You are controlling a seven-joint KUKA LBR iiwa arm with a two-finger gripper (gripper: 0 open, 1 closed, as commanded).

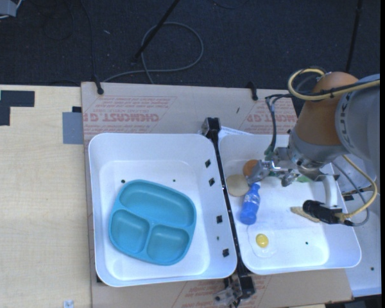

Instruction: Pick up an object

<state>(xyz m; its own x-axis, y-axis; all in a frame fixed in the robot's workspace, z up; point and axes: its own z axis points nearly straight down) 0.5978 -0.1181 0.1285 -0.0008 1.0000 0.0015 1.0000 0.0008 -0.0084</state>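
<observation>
Seen from above the bench, a blue bottle [248, 204] lies on the floor of the right bin [343, 256], near that bin's left wall, its cap end pointing up and slightly right. Touching or just beside the bottle's top, to its upper left, sits a beige disc [236, 185]. Above the bottle and a little right of the disc is an orange ball [250, 168]. Below and to the right of the bottle, apart from it, a small yellow piece [262, 240] rests on the white floor.

The grey arm [359, 117], with its orange band, reaches in from the bottle's right. Its gripper [274, 170] hangs up and to the right of the bottle, close beside the orange ball. Whether the gripper is wide, narrow or holding something cannot be told from this angle.

A black strip [219, 194] runs just left of the bottle, between the two bins. Well to the bottle's left, in the left bin [97, 172], lies a blue plate [153, 221] with three compartments. Both bins rest on a cardboard sheet [147, 111], with the pale wooden bench [32, 204] farther left.
</observation>
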